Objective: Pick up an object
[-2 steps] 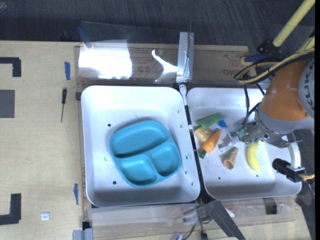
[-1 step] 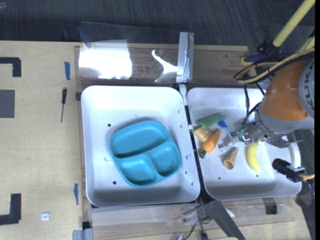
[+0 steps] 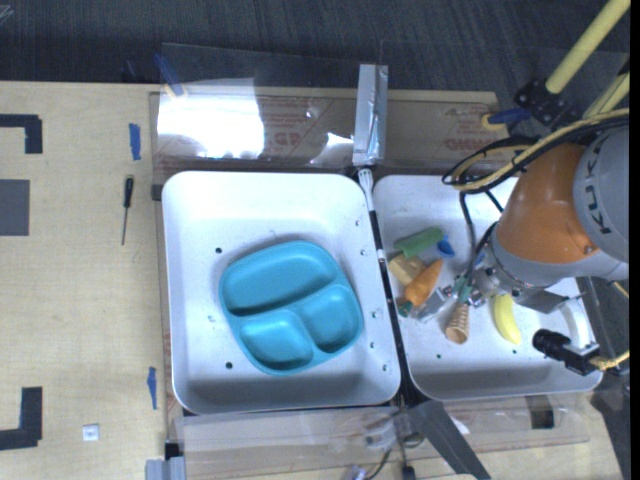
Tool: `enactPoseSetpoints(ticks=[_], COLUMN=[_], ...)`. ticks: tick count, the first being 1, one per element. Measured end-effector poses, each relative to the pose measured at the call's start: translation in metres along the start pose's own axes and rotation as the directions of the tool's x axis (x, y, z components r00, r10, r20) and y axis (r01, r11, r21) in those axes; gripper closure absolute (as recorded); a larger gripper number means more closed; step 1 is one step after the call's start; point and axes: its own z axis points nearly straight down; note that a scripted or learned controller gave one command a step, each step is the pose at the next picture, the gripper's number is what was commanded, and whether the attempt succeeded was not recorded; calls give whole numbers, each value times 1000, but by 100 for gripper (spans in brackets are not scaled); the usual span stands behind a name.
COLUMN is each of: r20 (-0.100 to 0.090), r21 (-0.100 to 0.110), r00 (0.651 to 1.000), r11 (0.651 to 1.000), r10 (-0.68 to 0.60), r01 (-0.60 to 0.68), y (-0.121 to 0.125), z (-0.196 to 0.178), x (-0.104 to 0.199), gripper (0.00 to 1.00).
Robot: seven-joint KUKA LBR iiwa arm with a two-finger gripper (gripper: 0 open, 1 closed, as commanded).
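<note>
The arm (image 3: 545, 218) looms over the right bin (image 3: 430, 363) — its hand's state I cannot tell. Beneath lie a carrot (image 3: 423, 284), banana (image 3: 507, 320) and ice-cream cone (image 3: 457, 322).

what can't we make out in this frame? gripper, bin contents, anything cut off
- Gripper: in the camera view the arm's wrist covers it, so its state cannot be told.
- Right bin: its far right part is hidden under the arm.
- Small items beside the carrot and cone: too small and cluttered to identify.
- Arm: cut off by the right edge.
</note>
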Motion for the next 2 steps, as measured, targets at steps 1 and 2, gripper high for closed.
enactPoseSetpoints(ticks=[1,2], r20=[3,3], r21=[-7,-6], r00=[1000,1000], r11=[1000,1000], r10=[1,1], r01=[-1,-1], y=[2,2], z=[-12,-11], x=[-1,-1], gripper=[100,0])
